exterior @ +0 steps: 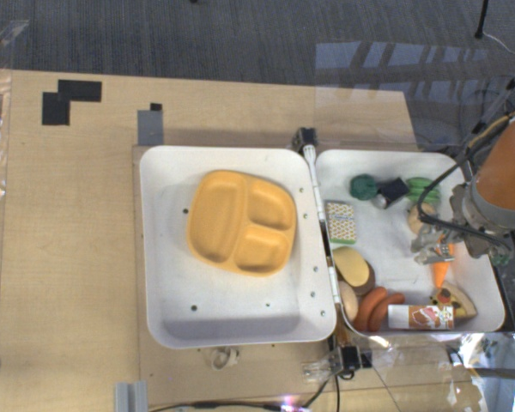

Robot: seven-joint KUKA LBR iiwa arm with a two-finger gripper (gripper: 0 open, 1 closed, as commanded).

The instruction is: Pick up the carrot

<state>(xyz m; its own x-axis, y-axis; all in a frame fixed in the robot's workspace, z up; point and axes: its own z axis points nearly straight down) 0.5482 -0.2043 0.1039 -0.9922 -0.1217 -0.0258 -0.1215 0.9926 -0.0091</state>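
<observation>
Tool (433,249) just above carrot (441,272).

The arm (505,174) enters from the right edge of the frame, its orange band showing at mid-height. The grey wrist points down and left. The gripper (433,249) sits at the right of the frame, just below centre height, its metal fingers pointing downward.
</observation>
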